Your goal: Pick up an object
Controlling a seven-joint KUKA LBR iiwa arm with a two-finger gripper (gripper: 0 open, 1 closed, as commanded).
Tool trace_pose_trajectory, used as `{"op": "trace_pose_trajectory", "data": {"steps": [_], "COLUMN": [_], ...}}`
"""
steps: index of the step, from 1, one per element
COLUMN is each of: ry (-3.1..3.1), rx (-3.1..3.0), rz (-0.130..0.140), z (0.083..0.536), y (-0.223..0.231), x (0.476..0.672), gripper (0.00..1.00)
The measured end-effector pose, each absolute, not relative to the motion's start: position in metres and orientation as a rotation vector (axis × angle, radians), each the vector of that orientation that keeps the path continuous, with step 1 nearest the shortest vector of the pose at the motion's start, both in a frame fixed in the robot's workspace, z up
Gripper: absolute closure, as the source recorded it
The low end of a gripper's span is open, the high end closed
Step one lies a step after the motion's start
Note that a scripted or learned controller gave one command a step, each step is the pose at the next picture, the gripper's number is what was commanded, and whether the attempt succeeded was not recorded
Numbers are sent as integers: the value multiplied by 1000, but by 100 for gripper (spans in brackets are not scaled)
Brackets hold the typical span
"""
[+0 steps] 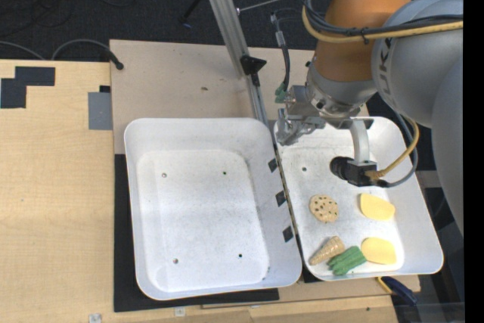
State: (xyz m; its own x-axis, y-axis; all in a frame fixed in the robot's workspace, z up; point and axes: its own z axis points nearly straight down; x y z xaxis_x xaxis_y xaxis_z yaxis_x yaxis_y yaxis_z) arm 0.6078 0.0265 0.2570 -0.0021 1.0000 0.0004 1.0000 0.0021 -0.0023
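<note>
- Reaching in from the right, the grey arm [423,49] with its orange band hangs over the far end of the right bin [416,253].
- The gripper [291,128] sits low near that bin's far left corner, close to the divide between the two bins; whether it is spread or pressed together cannot be told from this angle, and nothing can be seen in its grasp.
- A black cable fitting [352,170] hangs from the wrist over the middle of the right bin.
- A round speckled cookie [324,208] lies near the bin's middle, well apart from the gripper.
- Two yellow pieces lie toward the right side: one [376,206] beside the cookie, the other [379,250] nearer the front edge.
- A tan cone [326,250] lies at the front, touching a green toy [347,261] that sits just beside the nearer yellow piece.
- The left bin [151,140] stands alongside, its wall meeting the right bin's.
- A metal rail [227,26] slants up behind the bins.
</note>
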Motion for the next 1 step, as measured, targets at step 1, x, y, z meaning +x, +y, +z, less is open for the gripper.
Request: {"op": "trace_pose_trajectory", "data": {"steps": [1], "ry": [-2224], "rx": [-2216], "rz": [0], "z": [251], "y": [82], "x": [631], "gripper": [100]}}
